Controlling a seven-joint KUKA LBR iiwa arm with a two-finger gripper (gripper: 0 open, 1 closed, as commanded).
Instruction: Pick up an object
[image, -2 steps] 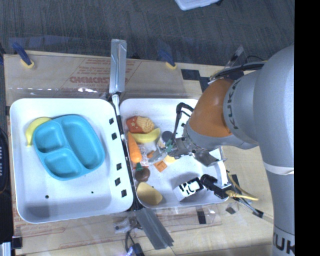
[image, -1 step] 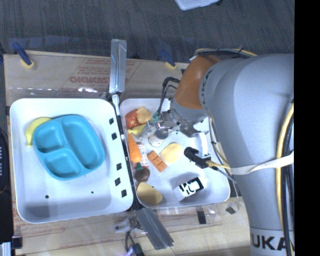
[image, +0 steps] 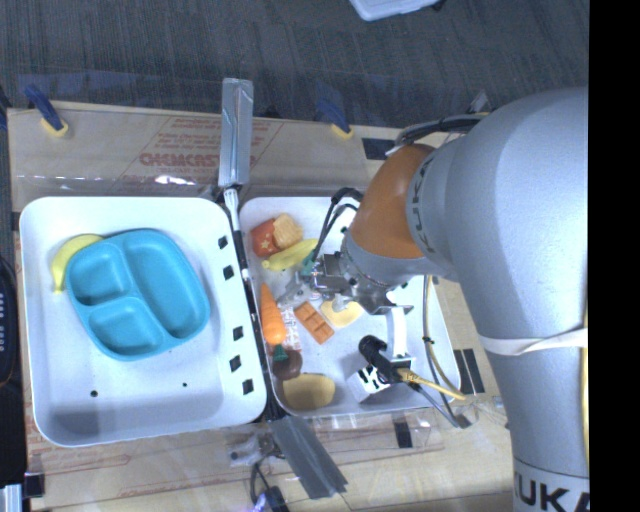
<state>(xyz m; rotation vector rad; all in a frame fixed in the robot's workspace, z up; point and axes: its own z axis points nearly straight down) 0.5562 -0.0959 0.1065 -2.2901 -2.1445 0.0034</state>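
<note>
The grey arm (image: 510, 230) with its orange band fills the right of the view and bends down over the right bin (image: 440, 345). The left bin (image: 60, 400) carries a blue tray (image: 140, 290) with 3 compartments, and a yellow banana (image: 70, 255) peeks out just beside the tray's upper left edge.

The claw (image: 318, 275) hangs low over the upper middle of the right bin, among the toy food. How far it is open cannot be told: the wrist and its cables cover it, and nothing can be seen held in it.

Around it lie the objects to be picked. A red and tan piece (image: 275, 235) sits in the bin's upper left, with a yellow-green one (image: 290, 257) just below it. An orange carrot (image: 271, 315) lies along the left wall. An orange waffle piece (image: 314, 322) and a pale yellow slice (image: 343, 314) rest near the middle. A tan potato (image: 310, 390) and a small brown piece (image: 288, 364) sit at the lower left.
</note>
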